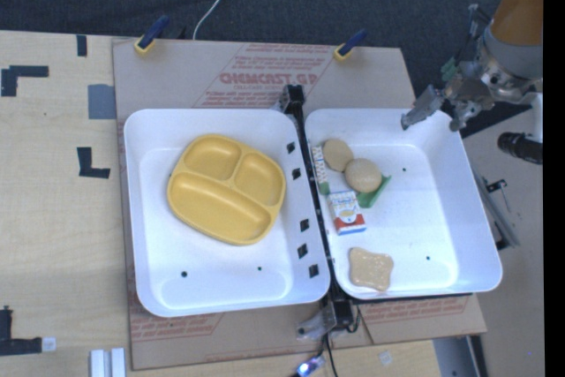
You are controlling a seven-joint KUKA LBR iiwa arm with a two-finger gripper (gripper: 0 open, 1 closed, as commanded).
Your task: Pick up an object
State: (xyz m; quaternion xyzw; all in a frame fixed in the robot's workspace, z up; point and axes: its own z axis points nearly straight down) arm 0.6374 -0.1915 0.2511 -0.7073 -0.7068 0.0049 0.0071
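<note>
White plastic bins, food toys in one, the jaws waiting above its far corner.

The right shallow white bin [459, 216] serves as the landmark: along its left wall lie a round tan bun-like piece [336, 154], a second pale round piece on a green leaf-like scrap [363, 176], a small red-and-white carton [346, 213], and, near its front-left corner, a flat beige toast-shaped piece [371, 268]. They sit loose and apart, probably scattered so that each can be picked singly. To the left of that bin, the left white bin [146, 278] holds a yellow divided plastic tray [228, 188]. The grey two-finger gripper [433, 109] hangs over the right bin's far-right corner, its jaws apparently spread and holding nothing. Every candidate lies well apart from the jaws, toward the bin's left wall; the pale round piece looks nearest.
</note>
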